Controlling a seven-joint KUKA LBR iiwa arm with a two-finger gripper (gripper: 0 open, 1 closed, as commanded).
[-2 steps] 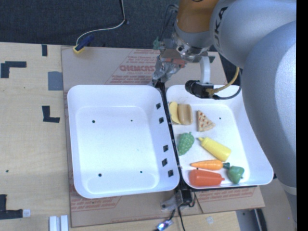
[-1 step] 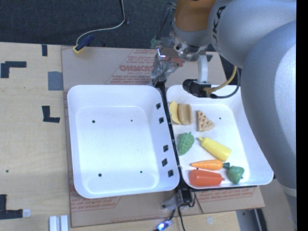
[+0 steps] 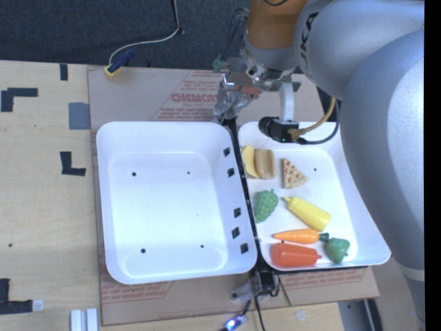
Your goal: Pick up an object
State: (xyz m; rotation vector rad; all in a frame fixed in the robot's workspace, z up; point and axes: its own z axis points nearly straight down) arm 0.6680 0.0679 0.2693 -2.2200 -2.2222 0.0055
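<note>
Toy food all sits in the right bin [image 3: 358,205], lower right of centre. Top row: a yellow piece [image 3: 248,163] touching a tan bread roll [image 3: 264,163], then a pizza slice [image 3: 293,174] just to the right. Below them a green broccoli [image 3: 266,205] by the bin's left wall, and a yellow mustard bottle [image 3: 309,212] lying tilted beside it. Bottom row: an orange carrot [image 3: 298,236], a red pepper [image 3: 295,255] under it, and a green pepper [image 3: 337,248] at the right end — those three close together, touching or nearly so.

Gripper [image 3: 231,105] is at upper centre, over the top end of the seam between the two bins, well apart from the food. Nothing visible between the fingers; open or closed — cannot tell, it's a dark cluster against cardboard.

Arm [image 3: 358,47] fills the upper right and right side, cut off by the frame and hiding the bench behind it.

Left bin [image 3: 110,185] is white with small dark dots on the floor. Both bins rest on a cardboard sheet [image 3: 186,95] on a light wood bench [image 3: 41,185] with dark tape marks. Dark carpet [image 3: 83,12] across the top, with a cable [image 3: 169,29] running to a yellow-blue clip [image 3: 118,62].
</note>
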